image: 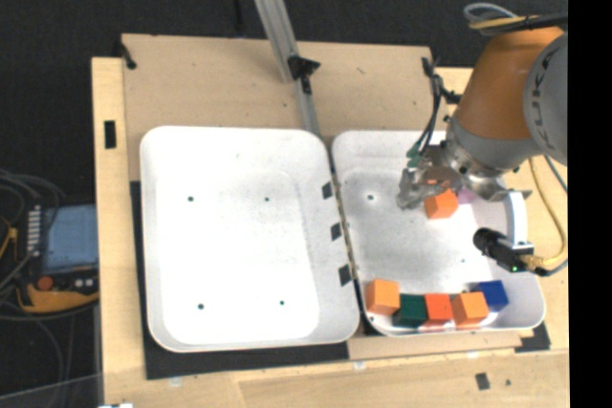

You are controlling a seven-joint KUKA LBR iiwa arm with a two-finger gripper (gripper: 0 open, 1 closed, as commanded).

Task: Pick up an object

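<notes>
Plywood surface (191,91) carries two white bins, and in the right bin (382,158) an orange block (441,204) sits just under the tool (427,189), seemingly between its fingers, though whether they are clamped on it I cannot tell. Other blocks (435,306) line the near wall. Judging by this, the grasp is underway; next calls for a straight lift to prove the hold.

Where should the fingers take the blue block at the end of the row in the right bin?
Take the blue block from above, across its near and far faces. Its left side abuts an orange block and its right side lies close to the right bin's wall, so those faces look blocked. It sits flat, so a vertical approach seems safest.
</notes>
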